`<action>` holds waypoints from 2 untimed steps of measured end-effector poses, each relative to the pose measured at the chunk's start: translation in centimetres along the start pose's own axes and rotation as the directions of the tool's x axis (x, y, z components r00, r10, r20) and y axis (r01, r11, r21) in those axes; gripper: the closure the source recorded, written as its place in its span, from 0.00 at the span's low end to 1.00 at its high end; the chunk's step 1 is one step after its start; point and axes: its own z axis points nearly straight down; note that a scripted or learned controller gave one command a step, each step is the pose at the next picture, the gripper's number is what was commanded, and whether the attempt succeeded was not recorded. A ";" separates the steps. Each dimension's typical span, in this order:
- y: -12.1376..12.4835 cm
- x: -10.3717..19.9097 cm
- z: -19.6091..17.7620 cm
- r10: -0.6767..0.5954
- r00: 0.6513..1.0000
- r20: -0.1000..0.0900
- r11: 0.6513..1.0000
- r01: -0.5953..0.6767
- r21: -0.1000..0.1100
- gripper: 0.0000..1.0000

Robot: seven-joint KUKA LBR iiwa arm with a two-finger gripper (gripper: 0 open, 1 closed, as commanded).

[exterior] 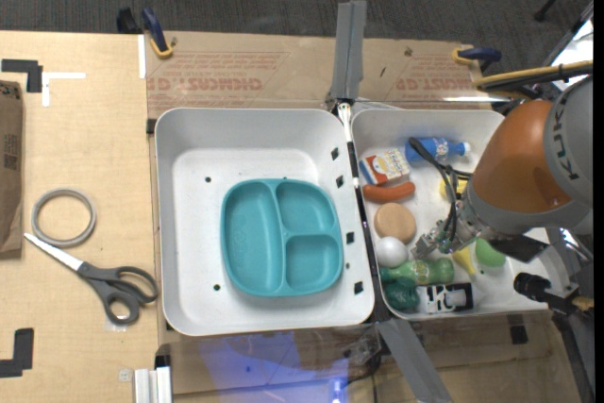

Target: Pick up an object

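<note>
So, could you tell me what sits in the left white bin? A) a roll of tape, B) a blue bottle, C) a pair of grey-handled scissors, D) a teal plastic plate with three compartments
D: the teal plastic plate with three compartments lies inside the left white bin.

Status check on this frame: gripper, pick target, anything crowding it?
Gripper low in right bin, fingers unclear. Nothing visibly held. White ball, green items crowd it.
</note>
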 end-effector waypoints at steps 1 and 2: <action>-0.4 -0.8 -0.2 0.011 1.000 0.015 1.000 -0.011 0.001 0.00; -1.3 -8.5 -0.9 -0.031 1.000 -0.007 1.000 0.031 -0.001 0.00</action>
